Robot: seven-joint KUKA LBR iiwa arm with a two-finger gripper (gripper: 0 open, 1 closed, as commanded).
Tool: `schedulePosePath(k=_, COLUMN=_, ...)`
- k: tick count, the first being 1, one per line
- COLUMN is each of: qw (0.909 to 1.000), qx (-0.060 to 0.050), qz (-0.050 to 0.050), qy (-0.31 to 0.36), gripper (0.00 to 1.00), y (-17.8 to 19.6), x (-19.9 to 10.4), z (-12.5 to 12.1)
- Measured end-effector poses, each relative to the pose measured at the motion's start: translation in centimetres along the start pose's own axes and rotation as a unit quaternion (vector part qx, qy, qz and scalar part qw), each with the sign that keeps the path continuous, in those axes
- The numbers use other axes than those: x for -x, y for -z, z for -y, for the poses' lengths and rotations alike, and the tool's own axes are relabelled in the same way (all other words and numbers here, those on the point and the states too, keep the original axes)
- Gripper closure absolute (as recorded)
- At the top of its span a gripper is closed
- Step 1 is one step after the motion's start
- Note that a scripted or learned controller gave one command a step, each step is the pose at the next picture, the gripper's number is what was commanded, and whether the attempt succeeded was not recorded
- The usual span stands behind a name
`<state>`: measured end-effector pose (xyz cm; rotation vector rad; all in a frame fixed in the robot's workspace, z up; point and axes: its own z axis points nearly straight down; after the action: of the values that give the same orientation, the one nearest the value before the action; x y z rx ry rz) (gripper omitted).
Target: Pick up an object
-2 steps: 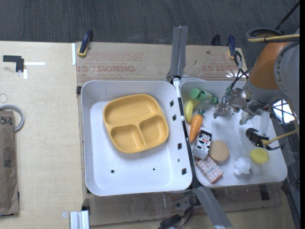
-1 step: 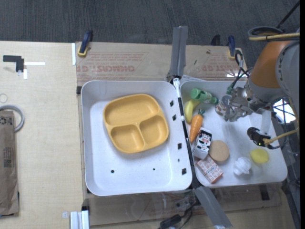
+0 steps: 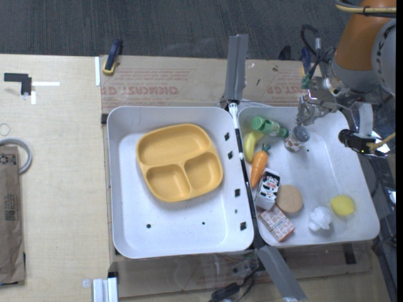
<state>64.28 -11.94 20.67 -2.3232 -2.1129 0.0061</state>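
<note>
The right bin (image 3: 362,187) holds several objects: a green bottle (image 3: 268,126), a yellow banana (image 3: 250,145), an orange carrot (image 3: 259,166), a black-and-white carton (image 3: 269,188), a round brown disc (image 3: 289,199), a reddish packet (image 3: 277,224), a white lump (image 3: 320,218) and a yellow ball (image 3: 342,205). My gripper (image 3: 303,123) hangs over the bin's far side. It is just above and to the right of a small red-and-white piece (image 3: 293,145). Whether it touches that piece I cannot make out.
The left bin (image 3: 126,231) holds a yellow divided plate (image 3: 179,162). A grey divider bar (image 3: 236,68) rises between the bins at the back. Cables and a black fitting (image 3: 356,140) sit at the right bin's far right edge.
</note>
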Motion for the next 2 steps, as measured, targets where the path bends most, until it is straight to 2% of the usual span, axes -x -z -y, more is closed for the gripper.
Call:
schedulePosePath(k=1, qw=0.9956, qx=0.001, qz=0.001, qy=0.094, gripper=1.00, y=3.8, x=1.5, z=-1.5)
schedulePosePath(k=2, qw=0.9712, qx=0.001, qz=0.000, qy=0.238, gripper=1.00, y=11.9, x=-3.0, z=-1.2)
